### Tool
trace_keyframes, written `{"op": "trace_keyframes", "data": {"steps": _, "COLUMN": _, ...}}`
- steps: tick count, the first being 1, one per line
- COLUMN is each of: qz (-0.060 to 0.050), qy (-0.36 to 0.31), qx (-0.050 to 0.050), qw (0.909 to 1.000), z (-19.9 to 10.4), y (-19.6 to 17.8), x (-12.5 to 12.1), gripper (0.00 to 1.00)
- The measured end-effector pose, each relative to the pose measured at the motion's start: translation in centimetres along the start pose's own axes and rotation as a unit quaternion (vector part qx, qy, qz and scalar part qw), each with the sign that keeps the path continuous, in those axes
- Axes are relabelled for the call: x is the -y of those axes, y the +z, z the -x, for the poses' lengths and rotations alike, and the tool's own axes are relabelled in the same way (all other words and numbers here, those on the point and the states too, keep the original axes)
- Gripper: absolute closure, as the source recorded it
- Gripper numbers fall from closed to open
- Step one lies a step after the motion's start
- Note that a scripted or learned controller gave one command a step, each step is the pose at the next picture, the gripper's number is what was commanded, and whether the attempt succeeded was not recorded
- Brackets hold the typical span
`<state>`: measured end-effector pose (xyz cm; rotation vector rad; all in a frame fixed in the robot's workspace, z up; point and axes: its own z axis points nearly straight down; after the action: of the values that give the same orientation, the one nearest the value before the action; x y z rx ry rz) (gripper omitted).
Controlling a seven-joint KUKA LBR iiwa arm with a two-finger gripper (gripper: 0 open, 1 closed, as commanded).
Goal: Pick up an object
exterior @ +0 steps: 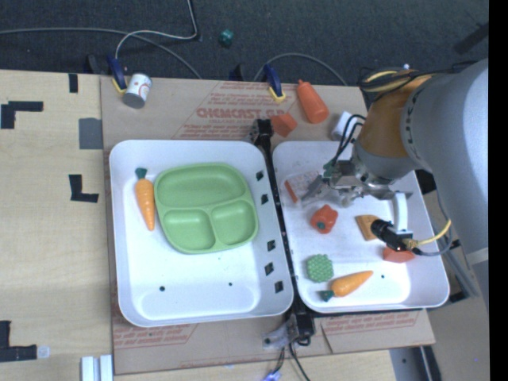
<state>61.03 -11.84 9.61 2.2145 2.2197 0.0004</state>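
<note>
Carrot (349,283) lies below the hand (321,187), whose grip I cannot tell.

The arm (452,125) is bulky and smooth grey, with an orange band (389,121) above the wrist; yellow and black cables (432,240) loop alongside its metal end effector (333,182)

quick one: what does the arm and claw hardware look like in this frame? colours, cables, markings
The arm is bulky, rounded and light grey, with a broad orange band above the wrist. Yellow cable loops run over the top of the band, and another curves low by the white bin. The claw is small, dark grey metal with black parts. No markings are legible.
</note>
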Motion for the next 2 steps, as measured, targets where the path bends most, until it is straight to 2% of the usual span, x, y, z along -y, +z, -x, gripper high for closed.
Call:
{"op": "trace_keyframes", "data": {"steps": 1, "qz": 0.0, "qy": 0.001, "qx": -0.001, "qw": 1.0, "z": -2.34, "y": 0.93, "x": 4.94, "gripper": 0.0}}
{"op": "trace_keyframes", "data": {"steps": 2, "qz": 0.001, "qy": 0.001, "qx": 0.0, "qw": 1.0, "z": -2.29, "y": -0.05, "x": 4.88, "gripper": 1.0}}
